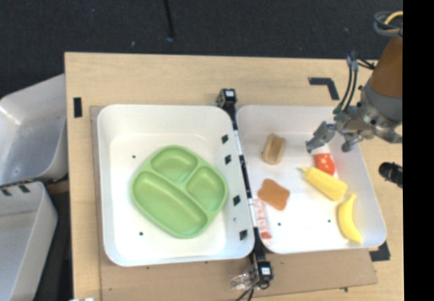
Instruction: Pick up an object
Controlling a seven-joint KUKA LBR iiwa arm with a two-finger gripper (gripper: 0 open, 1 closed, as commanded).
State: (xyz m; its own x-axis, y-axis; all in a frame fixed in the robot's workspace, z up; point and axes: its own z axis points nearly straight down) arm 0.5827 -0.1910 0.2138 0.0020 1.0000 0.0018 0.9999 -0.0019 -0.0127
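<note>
Lighting: even, diffuse, seemingly from overhead. Both white bins (pixel 108 157) read bright, close to washed out on their floors, with little surface detail. The green divided plate (pixel 179 190) at lower left of centre casts only a thin soft shadow along its lower edge. The banana (pixel 348 218) and the yellow bottle (pixel 325 183) at lower right show faint shadows, no hard edges. The dark floor across the top of the frame is dim and grainy. Overall sharpness is low; small items are soft and blocky. The gripper (pixel 333 135) at right is slightly blurred. No strong glare spots.
</note>
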